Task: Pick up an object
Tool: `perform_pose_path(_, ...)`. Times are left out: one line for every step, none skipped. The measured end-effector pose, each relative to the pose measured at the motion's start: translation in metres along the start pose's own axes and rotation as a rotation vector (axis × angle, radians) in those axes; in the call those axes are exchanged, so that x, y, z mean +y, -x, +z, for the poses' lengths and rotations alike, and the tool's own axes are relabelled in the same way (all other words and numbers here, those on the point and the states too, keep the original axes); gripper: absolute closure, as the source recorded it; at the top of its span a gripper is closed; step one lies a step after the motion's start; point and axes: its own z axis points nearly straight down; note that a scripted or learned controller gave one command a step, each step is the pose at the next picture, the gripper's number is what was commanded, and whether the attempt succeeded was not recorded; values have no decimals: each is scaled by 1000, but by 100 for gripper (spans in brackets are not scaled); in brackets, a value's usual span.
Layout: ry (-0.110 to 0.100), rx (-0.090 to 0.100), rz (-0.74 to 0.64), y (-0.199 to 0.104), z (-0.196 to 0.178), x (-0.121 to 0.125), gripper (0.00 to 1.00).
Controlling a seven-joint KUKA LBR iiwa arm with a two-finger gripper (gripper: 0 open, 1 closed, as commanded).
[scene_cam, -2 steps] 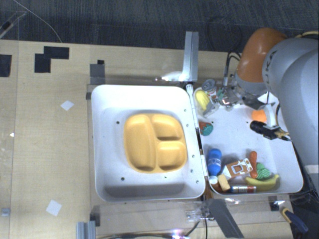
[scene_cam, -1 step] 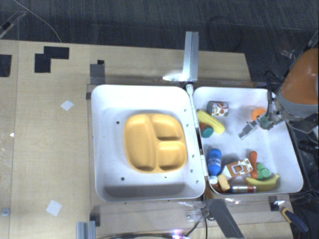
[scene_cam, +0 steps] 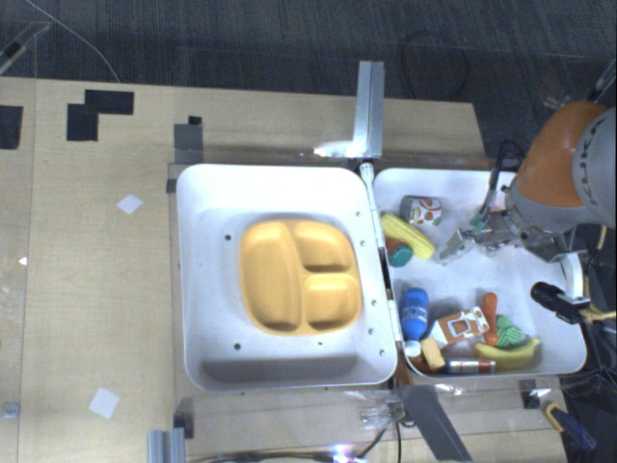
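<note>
Several objects lie unpicked in the right bin (scene_cam: 576,355): a banana (scene_cam: 506,352) nearest, a blue bottle (scene_cam: 414,313), then a corn cob (scene_cam: 407,235). Beyond, the gripper (scene_cam: 465,242) is seen low, open, nothing held; the grasp remains undone.

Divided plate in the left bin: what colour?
Yellow-orange, plain, no pattern; the divided plate shows clearly in the camera view.

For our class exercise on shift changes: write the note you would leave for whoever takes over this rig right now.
Claw: low in the right bin, between the can and the arm; grip state unclear.
Things: corn cob, blue bottle, carton, carrot and banana all lie in the right bin. The yellow tray sits in the left bin.
Done: nothing seen lifted.
Left: grasp one item and raise it.
</note>
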Motion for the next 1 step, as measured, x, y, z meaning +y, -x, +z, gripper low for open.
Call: perform_pose_path(3, -5, 28, 41, -43, -63, 0)
